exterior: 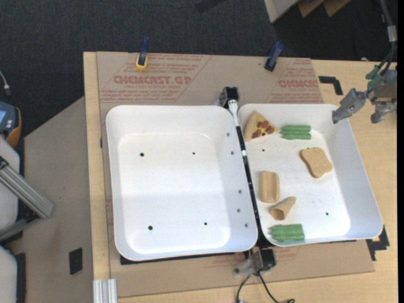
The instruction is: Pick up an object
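Writing: we are reading "CHEMCAST GP" in red print on the brown board (189, 74) under the bins, once behind the left bin and once, partly cut off, behind the right one; smaller lines under it are too fine for us to read.
Clamps: we are seeing a yellow-and-blue clamp (143, 55) and a blue clamp (274, 56) gripping the board's far edge.
Gripper: we are finding the gripper (346, 109) at the far right corner of the right bin (353, 175), over its rim; we cannot tell how it is set, and nothing is showing in it.
Task things: all are lying in the right bin. We are counting a pizza slice (258, 125) at the far left corner, a green pod (295, 131) just to its right, a bread slice (316, 162) right of centre, a tan roll (269, 186) near the dividing rim, a cone (283, 207) just nearer than the roll, and a second green piece (288, 233) touching the near rim.
Left bin: we are seeing the left bin (120, 169) showing bare white floor with small dark dots.
Open room: we are noting free floor along the right bin's right side and near right corner.
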Robot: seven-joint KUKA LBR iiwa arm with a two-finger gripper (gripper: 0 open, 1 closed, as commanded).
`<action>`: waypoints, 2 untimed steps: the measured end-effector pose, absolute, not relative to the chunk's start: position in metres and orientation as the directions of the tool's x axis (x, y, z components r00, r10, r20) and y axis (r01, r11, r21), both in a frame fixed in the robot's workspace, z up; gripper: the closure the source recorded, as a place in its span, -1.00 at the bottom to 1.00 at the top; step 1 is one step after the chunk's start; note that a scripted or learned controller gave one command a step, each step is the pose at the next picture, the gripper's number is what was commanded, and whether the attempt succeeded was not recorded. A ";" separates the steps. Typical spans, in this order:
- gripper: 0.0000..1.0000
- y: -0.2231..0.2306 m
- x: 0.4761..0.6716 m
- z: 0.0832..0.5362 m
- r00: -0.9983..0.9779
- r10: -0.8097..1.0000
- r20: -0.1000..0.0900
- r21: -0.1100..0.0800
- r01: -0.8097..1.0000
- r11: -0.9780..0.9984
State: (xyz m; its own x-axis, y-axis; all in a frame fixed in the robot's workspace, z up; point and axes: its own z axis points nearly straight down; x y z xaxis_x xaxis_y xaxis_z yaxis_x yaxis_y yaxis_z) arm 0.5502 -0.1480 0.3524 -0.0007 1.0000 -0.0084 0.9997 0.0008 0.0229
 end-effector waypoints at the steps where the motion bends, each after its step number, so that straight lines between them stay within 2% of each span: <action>1: -1.00 -0.098 0.494 0.207 0.000 1.000 0.006 -0.018 1.000 0.001; 2: -1.00 0.002 0.478 0.183 -0.010 1.000 0.006 -0.007 1.000 0.010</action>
State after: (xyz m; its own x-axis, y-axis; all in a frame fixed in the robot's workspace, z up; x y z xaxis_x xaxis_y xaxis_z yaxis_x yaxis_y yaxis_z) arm 0.4778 0.0023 0.1826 -0.0104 0.9999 0.0057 0.9999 0.0105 -0.0067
